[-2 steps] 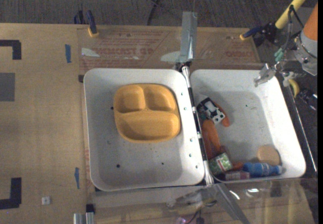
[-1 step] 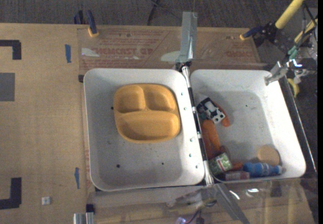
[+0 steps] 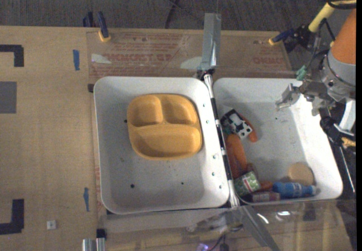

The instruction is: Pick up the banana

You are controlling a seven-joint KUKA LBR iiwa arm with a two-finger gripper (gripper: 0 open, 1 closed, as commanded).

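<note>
My gripper (image 3: 289, 96) hangs over the far right part of the right bin (image 3: 283, 137), at the end of the grey arm with its orange band (image 3: 346, 40). Nothing lies directly under it but bare white bin floor. The bin's objects are grouped along its left wall and near edge: a long orange piece (image 3: 236, 154), a small black and white toy (image 3: 237, 124), a green can (image 3: 248, 182), a blue bottle (image 3: 294, 189) and a tan round item (image 3: 300, 173). None of them touches the gripper.
The left bin (image 3: 113, 176) holds a yellow-orange divided plate (image 3: 164, 125). A ridge with screws (image 3: 215, 131) separates the bins. A yellow tube (image 3: 334, 4) and cables run beside the arm at the upper right.
</note>
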